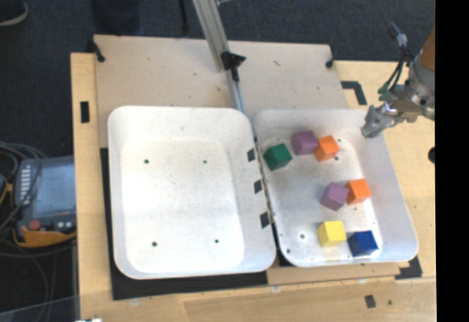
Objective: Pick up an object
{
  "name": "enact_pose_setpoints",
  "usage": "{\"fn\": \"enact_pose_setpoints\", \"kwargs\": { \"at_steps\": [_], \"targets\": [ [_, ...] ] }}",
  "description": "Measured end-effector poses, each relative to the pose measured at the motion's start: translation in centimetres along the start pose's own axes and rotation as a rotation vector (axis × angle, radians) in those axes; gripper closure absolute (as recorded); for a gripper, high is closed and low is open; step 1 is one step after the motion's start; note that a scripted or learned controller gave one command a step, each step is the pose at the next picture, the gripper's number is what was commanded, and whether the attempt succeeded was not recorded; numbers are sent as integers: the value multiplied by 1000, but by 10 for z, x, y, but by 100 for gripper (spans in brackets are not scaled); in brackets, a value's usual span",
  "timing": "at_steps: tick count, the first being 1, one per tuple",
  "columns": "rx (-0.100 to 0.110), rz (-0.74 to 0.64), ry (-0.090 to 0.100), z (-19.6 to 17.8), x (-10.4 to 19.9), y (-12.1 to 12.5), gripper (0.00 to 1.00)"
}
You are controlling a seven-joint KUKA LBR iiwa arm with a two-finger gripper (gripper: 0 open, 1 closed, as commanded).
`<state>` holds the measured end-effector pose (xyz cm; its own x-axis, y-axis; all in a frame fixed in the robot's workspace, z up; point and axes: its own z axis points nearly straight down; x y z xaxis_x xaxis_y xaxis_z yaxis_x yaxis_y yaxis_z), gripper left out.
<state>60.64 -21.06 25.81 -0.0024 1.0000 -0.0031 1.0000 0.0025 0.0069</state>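
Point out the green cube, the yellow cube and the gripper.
green cube (277, 157), camera view, top face.
yellow cube (331, 232), camera view, top face.
gripper (372, 125), camera view, tip over the right bin's far corner.

A: What finish is seen on the two bins?

B: Smooth white plastic with a faint sheen is seen on the left bin (183, 188) and the right bin (381, 188); both floors are speckled with fine dark marks.

A: And the bench (84, 166)?

B: Pale, matt wood is shown, with a duller board (286, 78) like fibreboard laid toward 12 o'clock.

A: The cubes?

B: Matt, even colour is presented by the green cube (278, 157), the yellow cube (331, 232) and the blue cube (363, 243); the material cannot be told.

A: Anything metallic?

B: A ribbed metal rail (205, 5) of dull silver is seen at 12 o'clock, and bare grey metal at the gripper (371, 125), at 3 o'clock.
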Motion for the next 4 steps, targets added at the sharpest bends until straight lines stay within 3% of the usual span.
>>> {"fn": "enact_pose_setpoints", "kwargs": {
  "at_steps": [1,4],
  "targets": [
    [7,-3,3,1,48,-3,100],
    [8,-4,4,19,202,19,100]
  ]
}}
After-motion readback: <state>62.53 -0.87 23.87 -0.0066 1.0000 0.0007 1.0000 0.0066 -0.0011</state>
